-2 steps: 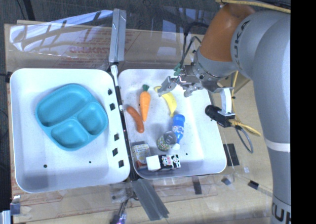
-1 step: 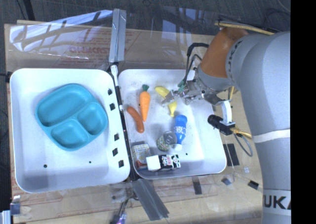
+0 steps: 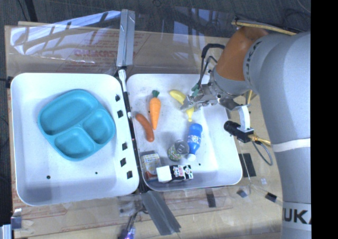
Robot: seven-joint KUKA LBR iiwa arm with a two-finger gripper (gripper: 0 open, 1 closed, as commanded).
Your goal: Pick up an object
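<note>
The right bin [image 3: 227, 165] holds a yellow banana [image 3: 176, 95], an orange carrot [image 3: 154, 111], a brown sausage [image 3: 144, 126], a blue bottle [image 3: 194, 136], a round can [image 3: 178, 151], a small box [image 3: 150, 160] and a black-and-white carton [image 3: 177, 172]. My gripper [image 3: 193, 104] is low over the upper middle of this bin. It sits just right of the banana and above the blue bottle. A small yellow piece [image 3: 189, 113] shows right under the gripper's tip. The wrist hides what lies beneath it.
A blue divided plate [image 3: 78, 123] lies in the left bin [image 3: 26, 174]. The grey arm [image 3: 280, 95] comes in from the right over the right bin's far corner. A divider with black clips [image 3: 124, 127] separates the two bins.
</note>
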